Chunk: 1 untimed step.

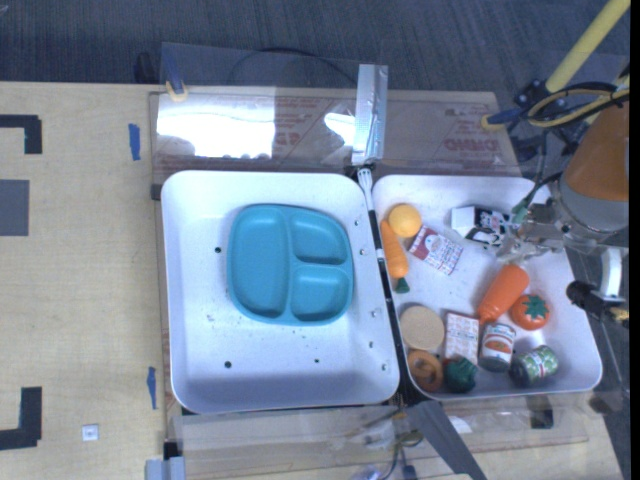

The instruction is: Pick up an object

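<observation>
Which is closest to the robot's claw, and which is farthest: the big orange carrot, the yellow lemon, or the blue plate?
Going out from the gripper in the right bin:
1. The big carrot, just below the gripper.
2. The lemon, across the same bin by its left wall.
3. The blue plate, over in the left bin.

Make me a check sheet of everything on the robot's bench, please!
Surface: wooden bench bearing two white bins, left bin and right bin.
Job's things: in the right bin, big carrot, small carrot, lemon, tomato, two cans, small boxes.
Clutter: blue divided plate in the left bin.
End effector: above the right bin's far right, near the big carrot's top.
Cables: yellow and black ones, upper right.
Surroundings: grey carpet.
</observation>
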Each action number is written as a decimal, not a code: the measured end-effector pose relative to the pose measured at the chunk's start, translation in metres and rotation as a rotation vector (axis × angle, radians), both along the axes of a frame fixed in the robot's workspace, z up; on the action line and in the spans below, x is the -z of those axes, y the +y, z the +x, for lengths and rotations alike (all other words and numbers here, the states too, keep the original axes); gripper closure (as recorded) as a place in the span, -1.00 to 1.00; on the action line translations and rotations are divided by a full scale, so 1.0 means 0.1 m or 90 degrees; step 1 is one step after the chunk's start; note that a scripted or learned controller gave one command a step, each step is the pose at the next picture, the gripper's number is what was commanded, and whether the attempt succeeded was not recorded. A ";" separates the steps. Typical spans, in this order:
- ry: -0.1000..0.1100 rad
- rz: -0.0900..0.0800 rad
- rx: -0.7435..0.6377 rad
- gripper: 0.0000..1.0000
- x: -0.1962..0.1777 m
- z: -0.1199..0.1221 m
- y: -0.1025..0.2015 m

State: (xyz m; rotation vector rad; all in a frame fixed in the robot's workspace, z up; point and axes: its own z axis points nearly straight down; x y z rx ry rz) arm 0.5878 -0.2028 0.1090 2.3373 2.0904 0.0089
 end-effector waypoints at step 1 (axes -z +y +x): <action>-0.003 0.000 0.033 1.00 -1.46 0.27 0.44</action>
